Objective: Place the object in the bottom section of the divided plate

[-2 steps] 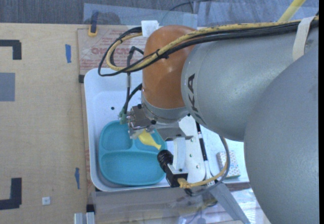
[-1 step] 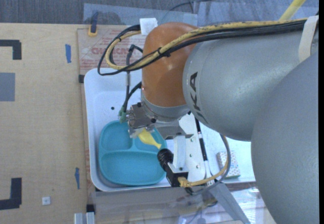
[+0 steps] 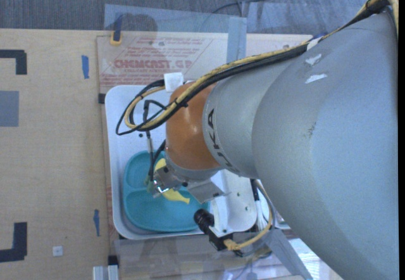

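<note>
Above the bin (image 3: 114, 146), toward twelve o'clock, we read red lettering on a clear sheet (image 3: 155, 57), something like "CHEMCAST GP", though the print was faint. On the grey arm (image 3: 297, 127), beside its orange band (image 3: 186, 130), we saw part of dark lettering that was too cropped to read.

We counted one teal divided plate (image 3: 142, 209) lying in the white bin, with raised ridges splitting it into sections. We counted one small yellow object (image 3: 177, 196) too, showing at the plate's three o'clock edge, right under the wrist. Its shape was mostly hidden, so we could not name it.

The gripper (image 3: 159, 187) sat over the plate, just beside that yellow piece. We could not tell how its tip stood, nor whether it had hold of anything, since the arm covered it.
</note>
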Tool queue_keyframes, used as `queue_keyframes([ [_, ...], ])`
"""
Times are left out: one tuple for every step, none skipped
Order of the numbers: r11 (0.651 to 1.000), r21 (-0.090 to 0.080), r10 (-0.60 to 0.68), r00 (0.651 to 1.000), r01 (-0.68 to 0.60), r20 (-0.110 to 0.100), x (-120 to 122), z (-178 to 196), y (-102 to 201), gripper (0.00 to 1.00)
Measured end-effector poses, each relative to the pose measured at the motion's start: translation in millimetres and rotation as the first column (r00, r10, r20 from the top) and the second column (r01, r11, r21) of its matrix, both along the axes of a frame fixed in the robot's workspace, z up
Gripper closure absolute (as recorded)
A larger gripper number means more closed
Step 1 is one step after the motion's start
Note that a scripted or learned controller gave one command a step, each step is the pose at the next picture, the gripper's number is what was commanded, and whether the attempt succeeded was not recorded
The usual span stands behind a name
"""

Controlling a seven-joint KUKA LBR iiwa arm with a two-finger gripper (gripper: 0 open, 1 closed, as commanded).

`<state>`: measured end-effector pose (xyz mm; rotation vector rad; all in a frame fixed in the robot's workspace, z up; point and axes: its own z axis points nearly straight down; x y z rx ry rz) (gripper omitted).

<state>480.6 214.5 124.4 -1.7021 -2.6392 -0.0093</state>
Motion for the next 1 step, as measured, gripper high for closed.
queue_keyframes([
  [1.000, -0.007, -0.001, 1.000, 0.001, -0.007, -1.9, -6.7, -2.2, 0.00],
])
